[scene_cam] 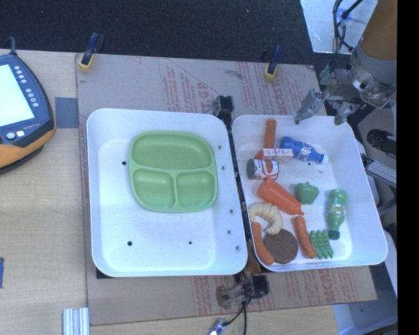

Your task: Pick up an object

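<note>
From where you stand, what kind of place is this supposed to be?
Probably a robot lab bench for grasping trials. Two white bins sit clamped to a board, the right one full of toy food, the left holding a green divided plate, and a control tablet lies alongside.

One fixed camera above the bench (42, 222), looking down at a slant; both white bins (105, 250) fully in frame, moderately near; arm (380, 33) enters from right.
</note>
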You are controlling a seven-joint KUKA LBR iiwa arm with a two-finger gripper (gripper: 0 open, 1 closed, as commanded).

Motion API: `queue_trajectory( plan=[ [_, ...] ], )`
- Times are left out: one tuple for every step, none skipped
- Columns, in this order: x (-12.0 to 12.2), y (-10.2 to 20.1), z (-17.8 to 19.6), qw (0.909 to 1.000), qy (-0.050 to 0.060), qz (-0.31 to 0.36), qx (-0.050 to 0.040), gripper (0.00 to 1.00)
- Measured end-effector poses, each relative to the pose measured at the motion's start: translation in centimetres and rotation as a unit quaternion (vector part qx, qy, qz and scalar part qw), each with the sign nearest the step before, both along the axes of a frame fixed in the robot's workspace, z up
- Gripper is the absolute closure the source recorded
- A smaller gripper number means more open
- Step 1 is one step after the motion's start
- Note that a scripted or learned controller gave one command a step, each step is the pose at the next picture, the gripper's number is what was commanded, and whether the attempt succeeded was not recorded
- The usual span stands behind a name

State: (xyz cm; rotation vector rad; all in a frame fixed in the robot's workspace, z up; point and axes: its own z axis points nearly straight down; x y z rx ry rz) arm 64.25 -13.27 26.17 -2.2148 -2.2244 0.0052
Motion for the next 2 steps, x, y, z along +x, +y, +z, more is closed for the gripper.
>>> queue_trajectory(
  plan=[
    [-8.7, 4.2, -7.1, 1.0000, 0.002, 0.000, 0.0001, 0.00],
    [-10.6, 3.6, -17.0, 1.0000, 0.001, 0.001, 0.0003, 0.00]
  ],
)
